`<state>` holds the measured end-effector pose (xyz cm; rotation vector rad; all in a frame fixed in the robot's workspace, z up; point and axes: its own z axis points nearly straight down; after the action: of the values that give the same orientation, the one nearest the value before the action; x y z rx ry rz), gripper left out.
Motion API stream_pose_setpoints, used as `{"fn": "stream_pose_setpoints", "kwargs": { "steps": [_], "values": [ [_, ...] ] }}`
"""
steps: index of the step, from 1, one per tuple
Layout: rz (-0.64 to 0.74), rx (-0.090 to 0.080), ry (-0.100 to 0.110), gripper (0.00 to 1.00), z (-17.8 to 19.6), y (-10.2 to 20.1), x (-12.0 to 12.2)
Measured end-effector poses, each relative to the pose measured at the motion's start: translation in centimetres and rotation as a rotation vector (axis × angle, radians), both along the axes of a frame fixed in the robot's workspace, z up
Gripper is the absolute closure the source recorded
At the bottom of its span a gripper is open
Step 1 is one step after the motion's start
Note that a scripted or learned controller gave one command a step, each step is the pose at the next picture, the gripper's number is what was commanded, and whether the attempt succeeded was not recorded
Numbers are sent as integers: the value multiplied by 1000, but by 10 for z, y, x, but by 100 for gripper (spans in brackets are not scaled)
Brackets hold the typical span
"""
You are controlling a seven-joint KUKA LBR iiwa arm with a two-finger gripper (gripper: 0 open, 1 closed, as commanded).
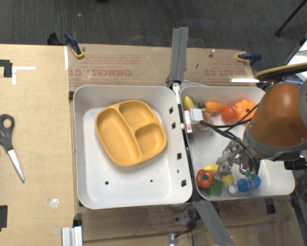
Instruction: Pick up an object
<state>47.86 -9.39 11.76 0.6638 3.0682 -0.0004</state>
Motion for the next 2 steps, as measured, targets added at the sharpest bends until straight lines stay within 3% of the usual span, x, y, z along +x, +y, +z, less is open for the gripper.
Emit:
{"fn": "stream_pose_setpoints", "kwargs": {
  "steps": [1, 2],
  "values": [
    [82, 0, 0, 100, 44, -85, 1],
    [-245, 1, 1, 100, -25, -59, 7]
  ]
}}
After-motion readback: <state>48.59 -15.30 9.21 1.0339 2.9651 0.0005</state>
